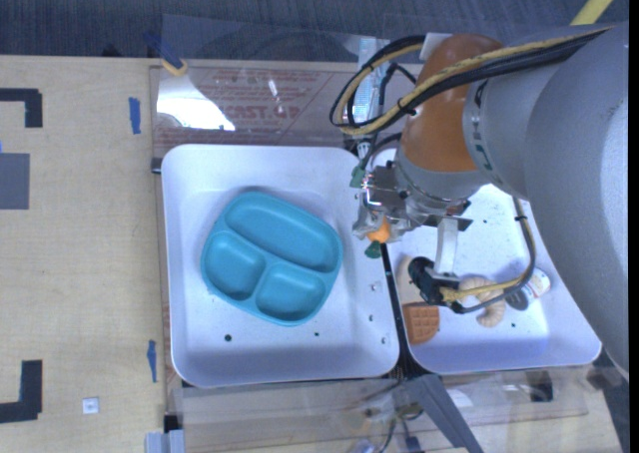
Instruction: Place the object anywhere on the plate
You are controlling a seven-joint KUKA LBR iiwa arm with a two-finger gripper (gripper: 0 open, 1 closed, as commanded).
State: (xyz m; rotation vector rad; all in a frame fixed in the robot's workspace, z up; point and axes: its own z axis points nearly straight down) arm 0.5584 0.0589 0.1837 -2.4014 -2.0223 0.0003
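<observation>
The gripper (375, 226) hangs over the ridge (391, 286) where the two bins meet, and a small orange-and-green piece (378, 234) shows right at its lower end — we take that for the object. We cannot tell whether the gripper is spread or pressed together, nor whether the piece is truly pinched. That is our chief worry: with a slight hold, a sideways move toward the blue plate (240, 261) could shake it loose, and it would drop on the ridge or on the bare floor of the left bin (200, 341), short of the plate. The plate lies well apart to the left — a release too soon would land beside its rim.
</observation>
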